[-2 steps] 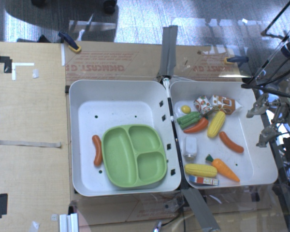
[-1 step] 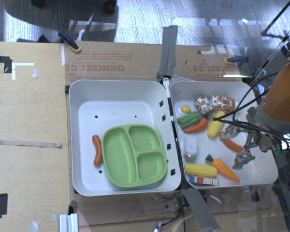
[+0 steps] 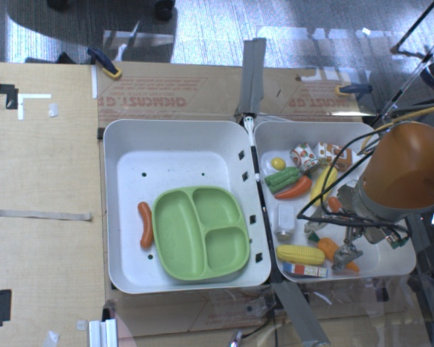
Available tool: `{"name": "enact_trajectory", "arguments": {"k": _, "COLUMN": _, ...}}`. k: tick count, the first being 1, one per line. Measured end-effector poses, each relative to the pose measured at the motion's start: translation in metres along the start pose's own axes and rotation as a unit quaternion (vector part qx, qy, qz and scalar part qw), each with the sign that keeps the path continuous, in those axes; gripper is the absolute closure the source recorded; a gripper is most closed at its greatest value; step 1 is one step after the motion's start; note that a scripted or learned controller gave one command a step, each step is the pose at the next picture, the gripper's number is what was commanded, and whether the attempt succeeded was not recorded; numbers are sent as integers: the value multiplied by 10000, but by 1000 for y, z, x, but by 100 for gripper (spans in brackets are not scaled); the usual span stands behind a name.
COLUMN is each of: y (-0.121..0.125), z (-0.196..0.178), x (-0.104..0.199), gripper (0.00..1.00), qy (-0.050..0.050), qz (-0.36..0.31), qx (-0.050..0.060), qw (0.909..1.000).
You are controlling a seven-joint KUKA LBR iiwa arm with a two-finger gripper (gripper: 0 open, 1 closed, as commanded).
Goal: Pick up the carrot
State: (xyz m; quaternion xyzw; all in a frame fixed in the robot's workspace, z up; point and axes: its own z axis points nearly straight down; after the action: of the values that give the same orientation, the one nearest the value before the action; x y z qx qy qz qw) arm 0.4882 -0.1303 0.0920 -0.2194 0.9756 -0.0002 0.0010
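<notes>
Hovering low at five o'clock in the right bin (image 3: pixel 398 264): claw (image 3: pixel 347 254), beside the carrot (image 3: pixel 327 249). Touching carrot or not, and finger spread: cannot tell.

Pincer (image 3: pixel 345 254) low in right bin (image 3: pixel 390 266), just beside carrot (image 3: pixel 327 249); corn cob (image 3: pixel 299 253) left.

The arm (image 3: pixel 405 168) comes in from the right, orange band facing the camera, wrist pointing straight down. Gripper (image 3: pixel 345 253) sits low in front, cables looped around it.
</notes>
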Motion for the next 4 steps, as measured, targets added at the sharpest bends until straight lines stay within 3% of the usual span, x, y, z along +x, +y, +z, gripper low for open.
{"name": "enact_trajectory", "arguments": {"k": 1, "y": -1, "z": -10, "x": -2, "gripper": 100, "qy": -23, "qz": -15, "qx": 24, "qw": 10000}}
{"name": "enact_trajectory", "arguments": {"k": 2, "y": -1, "z": -10, "x": -3, "gripper": 0, "qy": -24, "qz": -15, "qx": 19, "qw": 10000}}
{"name": "enact_trajectory", "arguments": {"k": 3, "y": 8, "z": -4, "x": -46, "gripper": 0, "qy": -13, "qz": 993, "qx": 3, "qw": 9951}}
{"name": "enact_trajectory", "arguments": {"k": 4, "y": -5, "z": 0, "x": -90, "gripper": 0, "qy": -8, "qz": 3578, "qx": 6, "qw": 9338}}
